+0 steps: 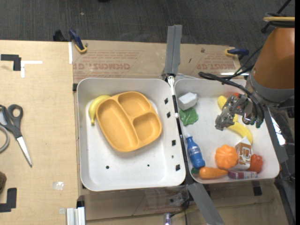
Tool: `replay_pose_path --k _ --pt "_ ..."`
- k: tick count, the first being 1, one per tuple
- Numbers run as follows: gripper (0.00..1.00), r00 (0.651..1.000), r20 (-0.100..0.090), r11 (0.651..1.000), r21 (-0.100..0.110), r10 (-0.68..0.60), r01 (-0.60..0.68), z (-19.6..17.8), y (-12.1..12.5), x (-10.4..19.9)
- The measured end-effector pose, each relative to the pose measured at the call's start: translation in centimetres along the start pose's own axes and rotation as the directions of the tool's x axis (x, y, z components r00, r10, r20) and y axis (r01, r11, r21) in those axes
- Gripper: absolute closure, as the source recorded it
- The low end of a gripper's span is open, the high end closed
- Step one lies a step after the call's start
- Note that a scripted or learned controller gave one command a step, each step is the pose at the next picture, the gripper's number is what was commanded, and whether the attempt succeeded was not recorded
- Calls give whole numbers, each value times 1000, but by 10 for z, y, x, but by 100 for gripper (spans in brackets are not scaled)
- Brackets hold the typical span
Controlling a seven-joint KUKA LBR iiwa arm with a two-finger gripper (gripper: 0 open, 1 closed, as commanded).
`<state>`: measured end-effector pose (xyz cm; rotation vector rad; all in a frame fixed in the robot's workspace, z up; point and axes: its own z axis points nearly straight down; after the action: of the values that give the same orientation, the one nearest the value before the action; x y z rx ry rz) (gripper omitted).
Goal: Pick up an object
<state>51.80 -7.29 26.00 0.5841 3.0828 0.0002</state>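
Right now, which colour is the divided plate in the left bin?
Orange-yellow; the divided plate shows best in the camera view.

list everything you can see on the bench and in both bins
divided plate: 1, orange-yellow, left bin
banana: 1, yellow, left bin, tucked against the plate's left edge
block: 1, white, right bin, top left
leafy piece: 1, green, under the block
bottle: 1, blue, white cap, along the right bin's left wall
carrot: 1, orange, right bin front
round fruit: 1, orange, right bin front
carton: 1, brown and white, beside the fruit
second banana: 1, yellow, right bin, below the gripper
scissors: 1, grey, bench far left
gripper: 1, grey, over the right bin
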Motion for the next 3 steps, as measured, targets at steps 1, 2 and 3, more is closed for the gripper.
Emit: replay_pose_path --k 1,2,3 --pt "100 983 -3 983 0 -181 181 85 -55 21" --pt "0 983 -2 983 0 -181 181 85 -55 21" --pt "0 985 11 985 1 -174 174 165 -69 13"
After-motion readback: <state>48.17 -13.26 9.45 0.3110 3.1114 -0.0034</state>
